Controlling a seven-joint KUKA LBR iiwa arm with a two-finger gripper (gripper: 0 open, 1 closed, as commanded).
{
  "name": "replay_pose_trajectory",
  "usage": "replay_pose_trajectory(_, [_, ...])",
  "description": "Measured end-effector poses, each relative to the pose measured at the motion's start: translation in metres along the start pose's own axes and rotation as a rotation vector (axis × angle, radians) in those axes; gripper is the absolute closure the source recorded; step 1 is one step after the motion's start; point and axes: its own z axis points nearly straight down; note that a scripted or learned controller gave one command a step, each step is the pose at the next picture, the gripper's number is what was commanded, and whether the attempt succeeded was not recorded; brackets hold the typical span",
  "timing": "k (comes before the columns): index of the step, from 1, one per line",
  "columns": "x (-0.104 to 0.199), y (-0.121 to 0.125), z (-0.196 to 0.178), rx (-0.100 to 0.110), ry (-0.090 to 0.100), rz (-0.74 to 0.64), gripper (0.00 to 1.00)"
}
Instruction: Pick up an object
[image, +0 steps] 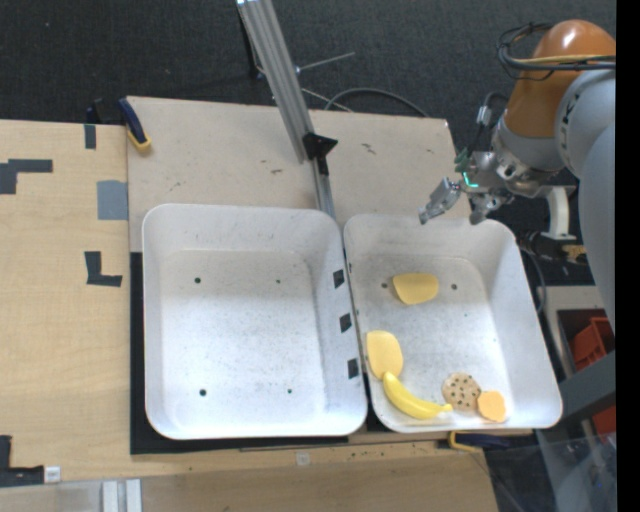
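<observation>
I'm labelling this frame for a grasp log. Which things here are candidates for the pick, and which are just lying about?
Pick candidates, right bin: yellow piece, yellow slice, banana, cookie, orange piece; gripper above the bin's far edge.

Lying about: left bin, clamp, metal pole.

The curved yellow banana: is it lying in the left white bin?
No, the curved yellow banana lies in the right white bin, near its front edge, beside a round speckled cookie.

Grey arm (600, 120), orange band, metal claw (462, 206)
</observation>
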Motion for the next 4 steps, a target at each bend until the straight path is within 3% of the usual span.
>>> replay_pose_trajectory(1, [0.0, 0.001, -0.004, -0.005, -0.003, -0.001, 0.0])
replay_pose_trajectory(3, [0.002, -0.01, 0.108, 0.005, -0.002, 0.0, 0.0])
replay_pose_trajectory(4, [0.002, -0.01, 0.097, 0.004, -0.003, -0.001, 1.0])
